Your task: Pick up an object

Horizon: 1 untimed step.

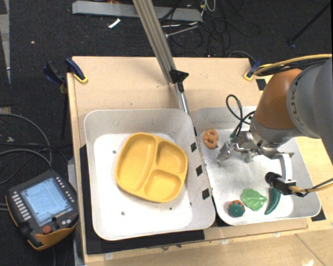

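Observation:
In the right bin [298,152], my gripper [228,150] hangs low over the floor in the upper left part, reaching in from the right. An orange pretzel-shaped toy [210,138] lies just to its left, near the bin's left wall, apart from the gripper. Along the bin's front edge lie a green leaf-shaped piece [253,199], a dark green pepper [272,202] and a small red and green toy [236,208]. I see nothing in the gripper.
The left bin [102,159] holds a yellow divided plate [152,167]. A slanted metal pole [159,42] crosses the bench's back edge above the divide between the bins. A teach pendant [41,208] lies on the floor at left.

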Tool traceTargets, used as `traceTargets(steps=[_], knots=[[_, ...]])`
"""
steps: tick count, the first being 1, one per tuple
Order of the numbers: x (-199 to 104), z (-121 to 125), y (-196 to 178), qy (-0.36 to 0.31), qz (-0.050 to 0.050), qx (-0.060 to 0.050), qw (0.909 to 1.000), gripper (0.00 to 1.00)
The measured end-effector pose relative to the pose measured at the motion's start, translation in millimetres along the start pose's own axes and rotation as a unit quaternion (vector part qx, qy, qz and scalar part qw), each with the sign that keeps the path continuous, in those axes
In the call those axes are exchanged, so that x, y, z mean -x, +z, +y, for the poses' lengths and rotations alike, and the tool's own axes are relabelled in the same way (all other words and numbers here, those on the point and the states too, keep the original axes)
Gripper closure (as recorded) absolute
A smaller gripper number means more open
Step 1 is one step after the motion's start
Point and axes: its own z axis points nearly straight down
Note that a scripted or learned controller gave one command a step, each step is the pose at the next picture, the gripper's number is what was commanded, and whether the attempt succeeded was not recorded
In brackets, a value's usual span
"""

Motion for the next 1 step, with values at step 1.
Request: traceTargets(steps=[1], knots=[[0.1,0.8,-12.3,0.0,0.0,0.001,1.0,1.0]])
